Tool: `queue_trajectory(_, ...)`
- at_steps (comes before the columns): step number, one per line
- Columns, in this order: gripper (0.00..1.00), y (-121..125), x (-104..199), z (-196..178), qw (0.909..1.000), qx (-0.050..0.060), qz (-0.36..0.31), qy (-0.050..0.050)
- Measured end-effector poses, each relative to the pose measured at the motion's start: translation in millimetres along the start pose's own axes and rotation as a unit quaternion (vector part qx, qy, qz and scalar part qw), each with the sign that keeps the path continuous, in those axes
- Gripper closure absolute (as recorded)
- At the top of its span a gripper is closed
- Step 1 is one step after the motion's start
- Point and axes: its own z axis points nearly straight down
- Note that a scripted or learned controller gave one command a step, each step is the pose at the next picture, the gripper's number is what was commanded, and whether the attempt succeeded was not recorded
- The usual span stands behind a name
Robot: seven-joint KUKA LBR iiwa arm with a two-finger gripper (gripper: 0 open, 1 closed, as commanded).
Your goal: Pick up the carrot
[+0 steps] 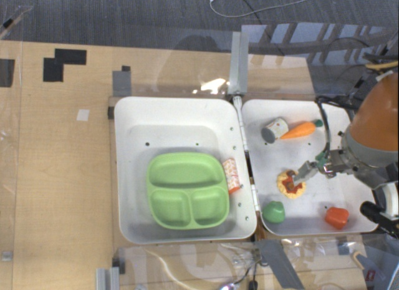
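Orange tapered plastic carrot (298,130) lies in the far part of the right white bin (312,220), its thick end just beside a small grey cylinder cup (273,130). Two-finger gripper (307,171) sits low, nearer than the carrot, by the small round toy pizza (292,184); can't tell its state. Green sectioned tray (187,189) in the left bin. Best approach, I'd judge: move toward the far side, align across the carrot's middle, clear of the cup, then descend.

You see a bright orange carrot (298,130), a lime-green divided plastic plate (187,190), two white bins (134,158), and a round green fruit (273,211).
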Motion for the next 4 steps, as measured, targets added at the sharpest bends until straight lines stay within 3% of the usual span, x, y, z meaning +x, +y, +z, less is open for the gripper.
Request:
queue_trajectory(1, 0.00, -4, 5, 81, 0.9933, -0.005, -0.115, -0.002)
queue_trajectory(2, 0.00, -12, -31, 33, 0.9541, -0.001, -0.299, -0.001)
queue_trajectory(3, 0.00, -19, -77, 2, 0.9395, -0.001, -0.343, -0.002)
queue_trajectory(4, 1.00, -16, -77, -10, 0.9400, -0.005, -0.341, -0.005)
